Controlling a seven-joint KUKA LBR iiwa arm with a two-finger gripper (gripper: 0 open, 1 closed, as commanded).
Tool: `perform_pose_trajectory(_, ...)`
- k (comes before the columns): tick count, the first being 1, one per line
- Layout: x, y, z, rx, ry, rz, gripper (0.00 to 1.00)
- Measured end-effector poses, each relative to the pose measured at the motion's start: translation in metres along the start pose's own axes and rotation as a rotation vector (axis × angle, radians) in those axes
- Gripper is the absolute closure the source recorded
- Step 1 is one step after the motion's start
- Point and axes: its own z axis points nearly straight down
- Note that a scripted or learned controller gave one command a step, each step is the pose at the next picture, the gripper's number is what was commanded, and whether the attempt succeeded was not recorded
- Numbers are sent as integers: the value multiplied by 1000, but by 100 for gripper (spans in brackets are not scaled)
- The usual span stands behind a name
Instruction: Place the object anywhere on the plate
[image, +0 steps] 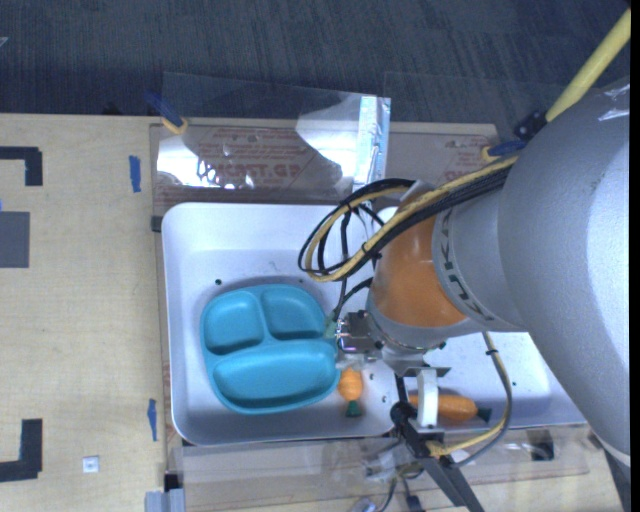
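toy carrot (351, 385) lies in white bin (190, 260) just beside blue divided plate (268, 345) — under wrist; gripper jaws hidden, cannot tell. risk: blind grasp nudges carrot away — second carrot (455, 407) near.

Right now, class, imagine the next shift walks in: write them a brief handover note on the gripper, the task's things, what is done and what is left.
Gripper: hangs low beside the plate's right edge, its state hidden under the grey and orange wrist.
Blue three-compartment plastic plate: in the white bin, nothing on it.
Two orange toy carrots: one just off the plate's lower right corner, one further right.
Done: nothing placed.
Left: get a carrot onto the plate.
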Motion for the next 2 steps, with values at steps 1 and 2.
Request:
perform_pose_trajectory(1,71,-3,-11,-4,1,91,100)
perform_pose_trajectory(2,29,-1,12,-2,0,-149,100)
